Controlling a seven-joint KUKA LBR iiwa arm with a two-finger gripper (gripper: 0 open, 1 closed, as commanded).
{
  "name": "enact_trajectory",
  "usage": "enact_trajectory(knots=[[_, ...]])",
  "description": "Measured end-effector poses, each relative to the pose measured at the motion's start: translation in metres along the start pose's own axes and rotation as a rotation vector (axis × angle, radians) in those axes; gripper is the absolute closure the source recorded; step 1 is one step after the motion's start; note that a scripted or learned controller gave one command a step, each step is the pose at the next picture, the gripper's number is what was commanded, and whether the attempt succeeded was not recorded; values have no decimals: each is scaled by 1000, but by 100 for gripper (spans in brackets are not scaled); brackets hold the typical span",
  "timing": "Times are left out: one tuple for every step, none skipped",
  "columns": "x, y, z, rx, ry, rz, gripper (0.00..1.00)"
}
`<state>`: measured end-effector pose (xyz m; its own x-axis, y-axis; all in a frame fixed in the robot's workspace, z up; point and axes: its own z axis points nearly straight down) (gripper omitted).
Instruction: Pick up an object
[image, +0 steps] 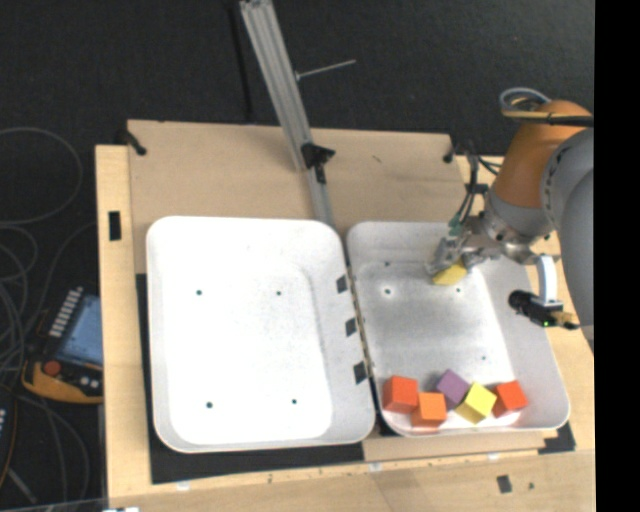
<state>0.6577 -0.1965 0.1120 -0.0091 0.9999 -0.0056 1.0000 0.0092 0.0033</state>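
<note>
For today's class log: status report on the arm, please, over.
Gripper shut on yellow block, above right bin. Five blocks clustered at its near edge. Nothing blocking.

Arm (535, 175) enters from right, orange band up top; gripper (450, 262) low, fingers closed around a small yellow block (450, 274).

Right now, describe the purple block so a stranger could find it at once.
Start at the right-hand white bin and look along its near edge, where five blocks cluster. The purple block sits in the middle of that cluster, just behind a yellow block. It is the only purple one; the three others are orange or red-orange.
</note>
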Motion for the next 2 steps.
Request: enact_trajectory(knots=[[-16, -46, -53, 1, 2, 11, 100], [59, -20, -64, 0, 8, 1, 100]])
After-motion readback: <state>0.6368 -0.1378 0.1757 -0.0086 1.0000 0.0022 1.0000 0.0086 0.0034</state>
